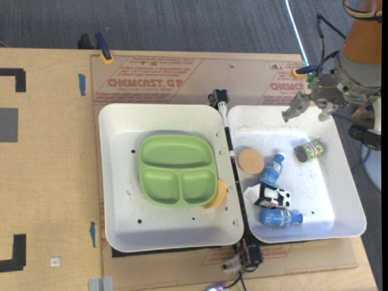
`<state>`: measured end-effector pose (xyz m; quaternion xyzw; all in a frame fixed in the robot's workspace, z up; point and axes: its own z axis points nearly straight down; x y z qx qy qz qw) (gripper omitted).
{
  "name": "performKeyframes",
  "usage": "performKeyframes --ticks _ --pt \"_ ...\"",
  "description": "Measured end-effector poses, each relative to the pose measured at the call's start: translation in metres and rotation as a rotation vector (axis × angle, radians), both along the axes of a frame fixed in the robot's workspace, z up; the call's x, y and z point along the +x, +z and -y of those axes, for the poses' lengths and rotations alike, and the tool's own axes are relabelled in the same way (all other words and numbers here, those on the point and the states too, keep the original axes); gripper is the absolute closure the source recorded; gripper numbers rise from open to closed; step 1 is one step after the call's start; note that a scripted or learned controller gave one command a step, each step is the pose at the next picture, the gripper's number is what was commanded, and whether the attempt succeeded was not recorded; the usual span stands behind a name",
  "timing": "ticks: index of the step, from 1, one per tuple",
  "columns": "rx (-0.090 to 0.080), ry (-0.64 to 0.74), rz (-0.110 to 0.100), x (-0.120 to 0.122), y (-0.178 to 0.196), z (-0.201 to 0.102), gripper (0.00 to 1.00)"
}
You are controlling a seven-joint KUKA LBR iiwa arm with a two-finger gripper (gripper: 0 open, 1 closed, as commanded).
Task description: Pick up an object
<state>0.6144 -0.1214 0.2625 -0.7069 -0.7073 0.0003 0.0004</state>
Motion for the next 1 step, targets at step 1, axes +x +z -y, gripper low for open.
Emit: performKeyframes --ticks 1 --pt "0.0 0.178 0.003 -0.0129 -0.1737 0.0247 0.0"
